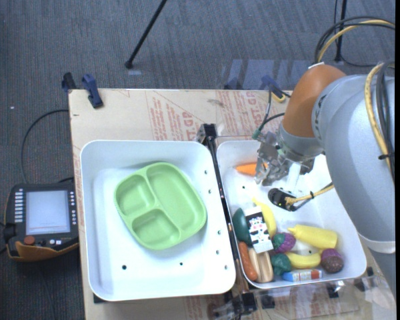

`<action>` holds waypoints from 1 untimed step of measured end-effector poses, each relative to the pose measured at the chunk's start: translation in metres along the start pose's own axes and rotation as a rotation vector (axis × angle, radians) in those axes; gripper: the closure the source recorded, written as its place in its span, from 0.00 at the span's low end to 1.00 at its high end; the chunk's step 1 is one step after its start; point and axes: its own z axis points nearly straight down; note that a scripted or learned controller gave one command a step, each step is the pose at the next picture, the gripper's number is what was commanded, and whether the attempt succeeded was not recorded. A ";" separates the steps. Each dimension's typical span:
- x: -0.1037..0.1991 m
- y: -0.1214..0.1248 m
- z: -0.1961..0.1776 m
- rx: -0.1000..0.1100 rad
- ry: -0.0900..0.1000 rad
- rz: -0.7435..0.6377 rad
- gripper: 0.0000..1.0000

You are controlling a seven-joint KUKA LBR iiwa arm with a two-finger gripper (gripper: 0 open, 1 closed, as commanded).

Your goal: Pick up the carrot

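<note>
Carrot (247, 169) lies in right bin (340, 212), centre-right of frame; my end effector (272, 172) just beside it, grip state unclear.

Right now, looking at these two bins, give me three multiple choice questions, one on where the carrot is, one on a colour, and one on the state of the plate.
1. Where does the carrot lie?
A. In the left bin
B. In the right bin, near its far left corner
C. On the plate

2. What colour is the plate?
A. Green
B. Red
C. Blue

3. What state is the plate in?
A. Upside down
B. Standing on edge
C. Lying flat, compartments up

Answers: B, the carrot sits beside the gripper in the right bin; A, the plate is light green; C, its three compartments face up in the left bin.
</note>
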 end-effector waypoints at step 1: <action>-0.026 -0.065 0.011 -0.001 0.001 -0.005 1.00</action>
